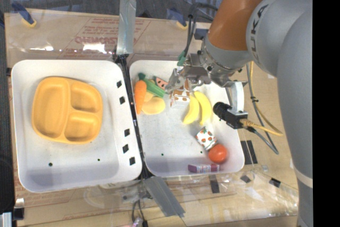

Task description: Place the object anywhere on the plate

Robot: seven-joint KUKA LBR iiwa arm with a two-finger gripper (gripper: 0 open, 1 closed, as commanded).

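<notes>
Toward the upper middle of the right bin (159,162), the gripper (180,81) is seen lowered from the grey arm (276,24), whose orange band (239,8) fills the upper right of the frame. Whether the fingers are apart or together cannot be told, since they are blurred and partly hidden by the wrist. Nothing is clearly seen between them.

Just below the gripper, a small white box with orange marks (180,97) is found, touching or nearly touching the fingertips. Immediately to its right, two yellow bananas (195,108) are laid side by side, tilted. To the left of the gripper, a carrot (139,94) is stood against the bin's left wall, with a green-rimmed watermelon slice (158,85) beside it and a pale yellow rounded piece (153,106) beneath. Which of these is meant by the task cannot be told.

Lower right in the same bin, a white carton with red spots (205,138) and a red tomato (217,153) are set close together, and a flat purple packet (203,168) is laid along the bottom wall.

Well apart, in the left bin (64,173), the yellow divided plate (67,110) is placed at the left of the frame, with three compartments showing.
</notes>
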